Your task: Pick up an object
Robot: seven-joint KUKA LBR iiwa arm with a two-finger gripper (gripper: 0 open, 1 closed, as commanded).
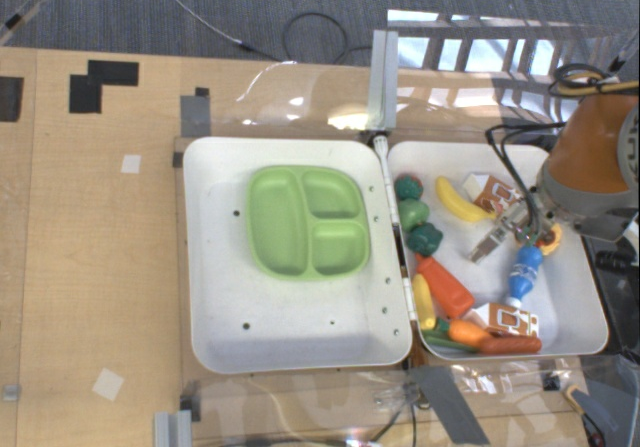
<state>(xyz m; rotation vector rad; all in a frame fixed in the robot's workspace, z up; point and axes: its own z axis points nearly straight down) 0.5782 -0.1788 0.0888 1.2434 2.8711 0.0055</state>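
Note:
The right bin (575, 320) holds several toy items. A yellow banana (458, 203) lies near its back, beside a small brown and white carton (490, 195). Two dark green pieces (410, 187) (423, 236) sit along the left wall. A red-orange piece (445, 285) and a yellow piece (424, 301) lie toward the front left. At the front are an orange and red piece (492, 339) and another small carton (510, 318). A blue bottle (523, 273) stands right of centre. My gripper (502, 235) hangs low over the bin's middle, just up-left of the blue bottle, with nothing visibly held.
The left bin (215, 325) holds a green divided plate (307, 221). A metal divider (392, 235) separates the bins. The arm's orange band (590, 150) overhangs the right bin's back right corner. Cables run behind the bins.

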